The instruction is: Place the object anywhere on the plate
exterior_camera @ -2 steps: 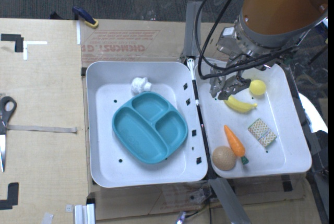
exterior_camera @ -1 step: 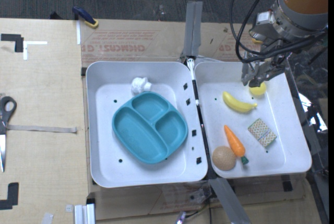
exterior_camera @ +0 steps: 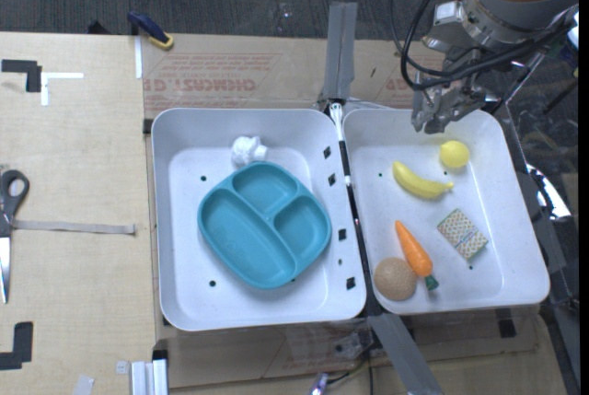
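A teal plate [exterior_camera: 264,225] with three compartments lies in the left bin [exterior_camera: 175,227], nothing on it. A small white crumpled object [exterior_camera: 247,147] rests just beyond the plate's far rim. In the right bin [exterior_camera: 515,227] lie a yellow banana [exterior_camera: 421,181], a yellow lemon [exterior_camera: 454,154], an orange carrot [exterior_camera: 414,249], a tan round ball [exterior_camera: 396,278] and a small patterned box [exterior_camera: 462,233]. My gripper [exterior_camera: 440,112] hangs over the right bin's far edge, above and left of the lemon, with nothing visibly held.
A grey divider bar [exterior_camera: 340,52] runs behind the seam between the bins. Scissors [exterior_camera: 9,200] lie on the bench at far left. Black cables [exterior_camera: 433,25] loop around the arm above the right bin.
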You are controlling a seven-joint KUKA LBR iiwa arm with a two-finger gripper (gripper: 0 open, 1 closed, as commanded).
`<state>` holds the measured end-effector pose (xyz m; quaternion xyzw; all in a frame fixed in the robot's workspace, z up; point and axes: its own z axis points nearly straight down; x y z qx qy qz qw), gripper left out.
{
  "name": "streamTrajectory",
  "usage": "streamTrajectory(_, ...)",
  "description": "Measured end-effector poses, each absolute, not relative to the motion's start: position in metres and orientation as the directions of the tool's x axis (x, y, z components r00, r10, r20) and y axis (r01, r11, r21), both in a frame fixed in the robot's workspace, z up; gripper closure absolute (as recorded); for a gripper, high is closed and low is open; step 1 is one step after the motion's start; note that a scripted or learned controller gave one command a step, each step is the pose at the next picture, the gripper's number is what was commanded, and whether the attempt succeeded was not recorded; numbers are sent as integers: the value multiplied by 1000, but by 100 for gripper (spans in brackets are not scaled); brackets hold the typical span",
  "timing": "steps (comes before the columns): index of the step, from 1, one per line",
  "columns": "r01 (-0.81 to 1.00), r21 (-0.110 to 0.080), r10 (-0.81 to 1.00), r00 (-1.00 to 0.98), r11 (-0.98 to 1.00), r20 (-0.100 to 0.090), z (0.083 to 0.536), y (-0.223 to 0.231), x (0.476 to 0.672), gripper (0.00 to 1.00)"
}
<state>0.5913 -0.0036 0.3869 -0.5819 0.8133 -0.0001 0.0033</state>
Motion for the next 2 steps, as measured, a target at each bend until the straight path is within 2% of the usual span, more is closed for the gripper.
streamTrajectory(1, -996, -1, -996, -94, 94, -3, 276, 4, 613, 100)
streamTrajectory(2, -1000, -2, -1000, 14, -14, -2, 316, -37, 549, 100)
